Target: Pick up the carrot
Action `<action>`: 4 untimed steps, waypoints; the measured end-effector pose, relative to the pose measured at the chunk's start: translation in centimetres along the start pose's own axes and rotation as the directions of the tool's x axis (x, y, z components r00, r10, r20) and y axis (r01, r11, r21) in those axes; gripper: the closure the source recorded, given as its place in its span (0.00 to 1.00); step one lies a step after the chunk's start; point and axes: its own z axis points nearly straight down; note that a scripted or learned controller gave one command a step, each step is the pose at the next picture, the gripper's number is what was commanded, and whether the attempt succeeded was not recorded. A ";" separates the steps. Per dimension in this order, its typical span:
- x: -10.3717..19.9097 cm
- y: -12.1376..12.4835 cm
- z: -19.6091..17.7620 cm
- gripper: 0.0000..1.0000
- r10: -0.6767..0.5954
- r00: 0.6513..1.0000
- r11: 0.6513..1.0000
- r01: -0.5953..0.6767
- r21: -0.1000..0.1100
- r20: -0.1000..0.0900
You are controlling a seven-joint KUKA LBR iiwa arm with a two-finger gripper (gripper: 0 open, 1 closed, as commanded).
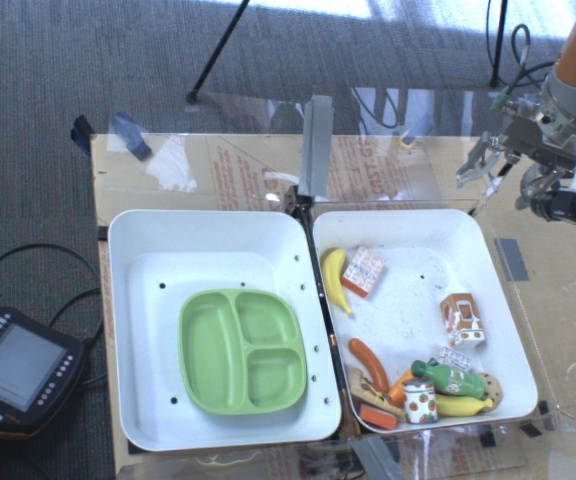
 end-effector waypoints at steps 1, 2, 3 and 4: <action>2.6 -1.2 13.8 0.00 -0.282 0.959 0.959 0.282 0.000 -0.001; 3.5 -6.9 23.5 0.00 -0.291 0.957 0.957 0.291 -0.011 -0.001; 3.5 -6.9 23.5 0.00 -0.290 0.957 0.957 0.290 -0.012 -0.001; 2.1 -10.4 21.1 0.00 -0.342 0.940 0.940 0.342 0.001 -0.001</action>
